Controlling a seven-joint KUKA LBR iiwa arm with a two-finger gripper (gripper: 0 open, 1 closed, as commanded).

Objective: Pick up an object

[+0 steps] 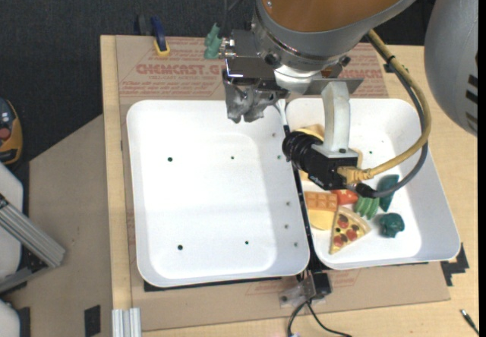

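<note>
We saw a pizza slice (348,231) by the near edge of the right bin (380,119), a green lump (391,225) just beside it and an orange waffle (320,198) behind. Farther back, the gripper (244,106) hung over the far right corner of the left bin (205,199); we could not tell whether it was open or closed.

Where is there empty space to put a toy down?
The left bin has a bare floor, wall to wall; the gripper hangs over its back right corner. The right bin is crowded in front with the pizza slice and green toys; its back right corner is bare.
</note>
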